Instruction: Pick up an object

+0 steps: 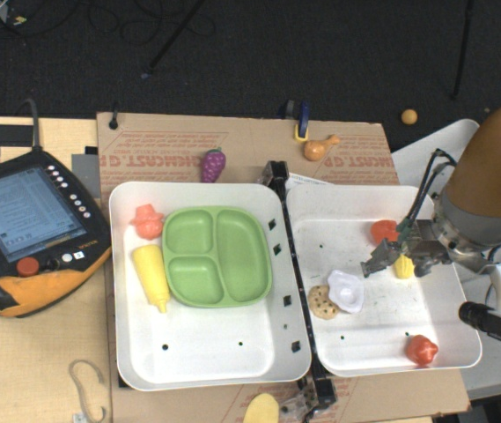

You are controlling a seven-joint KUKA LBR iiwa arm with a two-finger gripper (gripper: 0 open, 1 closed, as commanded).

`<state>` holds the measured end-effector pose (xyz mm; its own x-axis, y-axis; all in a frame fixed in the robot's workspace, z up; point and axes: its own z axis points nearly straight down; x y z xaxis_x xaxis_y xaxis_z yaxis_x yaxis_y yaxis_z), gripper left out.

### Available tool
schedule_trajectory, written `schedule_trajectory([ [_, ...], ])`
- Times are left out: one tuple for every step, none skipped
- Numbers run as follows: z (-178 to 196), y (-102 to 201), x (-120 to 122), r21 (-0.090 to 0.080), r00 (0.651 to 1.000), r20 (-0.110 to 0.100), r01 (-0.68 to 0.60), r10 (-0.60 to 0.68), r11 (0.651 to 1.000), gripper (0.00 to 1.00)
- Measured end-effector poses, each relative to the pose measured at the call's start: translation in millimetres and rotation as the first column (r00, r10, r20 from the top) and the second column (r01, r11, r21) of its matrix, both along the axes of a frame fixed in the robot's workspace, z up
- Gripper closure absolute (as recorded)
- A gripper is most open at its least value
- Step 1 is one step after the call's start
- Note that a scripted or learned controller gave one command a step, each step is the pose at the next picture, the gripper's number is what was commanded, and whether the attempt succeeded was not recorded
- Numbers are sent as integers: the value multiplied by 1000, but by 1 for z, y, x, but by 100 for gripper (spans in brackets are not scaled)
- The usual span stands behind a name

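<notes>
**Claw sitting low in the right bin, next to the yellow piece**

So your claw (391, 263) is down over the right bin (461, 352), reaching in from the right side. You can't really tell from this angle whether it's spread or pinched, the dark metal just blurs together. Touching it on the right there's a small yellow object (404, 268), but nothing shows it's actually gripped. Just above sits an orange-red ball (384, 231). A bit left and lower you've got a white cup-like thing (346, 291), and a cookie (322, 302) right beside that. A red strawberry-looking toy (423, 349) is well apart, near the bin's front corner.

Over in the left bin (206, 359) you've got a green divided plate (216, 256), a yellow bottle (151, 275) touching its left edge, and a pinkish toy (147, 221) above the bottle.
</notes>
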<state>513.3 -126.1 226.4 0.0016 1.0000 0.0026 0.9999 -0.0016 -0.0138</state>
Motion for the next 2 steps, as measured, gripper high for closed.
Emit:
schedule_trajectory([
  [6,0,2,-2,1000,12,-2,2,1000,0],
  [-43,-8,1,-1,1000,6,-2,2,1000,0],
])
